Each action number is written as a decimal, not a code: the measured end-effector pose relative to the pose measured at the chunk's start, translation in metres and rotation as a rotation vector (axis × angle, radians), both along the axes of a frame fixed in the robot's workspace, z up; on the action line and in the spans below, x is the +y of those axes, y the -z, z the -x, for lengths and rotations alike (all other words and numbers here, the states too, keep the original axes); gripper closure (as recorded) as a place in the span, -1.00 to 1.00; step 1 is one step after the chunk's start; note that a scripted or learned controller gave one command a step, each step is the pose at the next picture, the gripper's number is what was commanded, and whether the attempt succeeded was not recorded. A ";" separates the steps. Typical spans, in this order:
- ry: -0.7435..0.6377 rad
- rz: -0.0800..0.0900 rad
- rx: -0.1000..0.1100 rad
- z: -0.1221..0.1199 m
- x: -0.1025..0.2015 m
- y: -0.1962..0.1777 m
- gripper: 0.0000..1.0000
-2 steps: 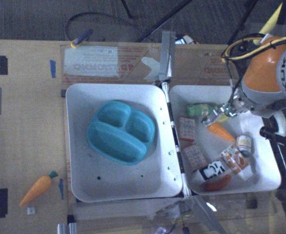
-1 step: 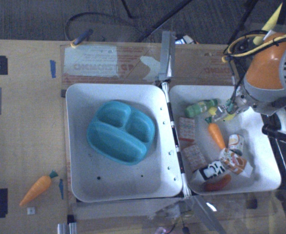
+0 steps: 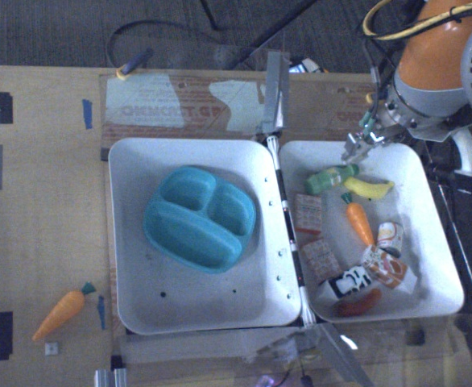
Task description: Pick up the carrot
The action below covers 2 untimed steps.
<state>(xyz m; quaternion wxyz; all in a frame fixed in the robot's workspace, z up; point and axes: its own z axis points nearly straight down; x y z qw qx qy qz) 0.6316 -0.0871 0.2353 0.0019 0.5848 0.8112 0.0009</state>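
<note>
- Orange and lying loose on the tan bench top, a toy carrot [image 3: 60, 314] sits at the near left, outside both bins, its green top pointing toward the left bin [image 3: 131, 297].
- Along the near wall of the right bin [image 3: 441, 285] lie a reddish sausage-shaped toy [image 3: 357, 303] and, just behind it, a black-and-white carton [image 3: 347, 282] (the two look to be touching, though the picture is too soft to be sure).
- Next to these sit a crumpled white-and-orange packet [image 3: 386, 266] and a small brown waffle-like block [image 3: 320, 258].
- In the middle of the left bin rests a blue divided plate [image 3: 200, 218], tilted a little, with nothing in its compartments.
- The second carrot [image 3: 358, 222] lies in the middle of the right bin, slanted, its green top at the far end, just beside the yellow banana [image 3: 368, 188].
- A reddish wafer block [image 3: 308, 214] lies near the dividing wall, left of that carrot.
- A green bottle-shaped toy [image 3: 329, 179] lies on its side, just beside the banana's left tip.
- Farthest, the gripper [image 3: 357, 148] hangs over the far edge of the right bin, above the green toy, well apart from the carrot; nothing is seen between its tips, and whether it is released or clenched I cannot tell.
- The grey arm with its orange band [image 3: 441, 35] fills the far right corner.
</note>
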 end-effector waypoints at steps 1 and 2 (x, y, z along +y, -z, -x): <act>0.000 0.000 0.001 0.000 0.000 0.000 -1.00; -0.059 0.000 0.000 0.053 -0.030 0.141 -1.00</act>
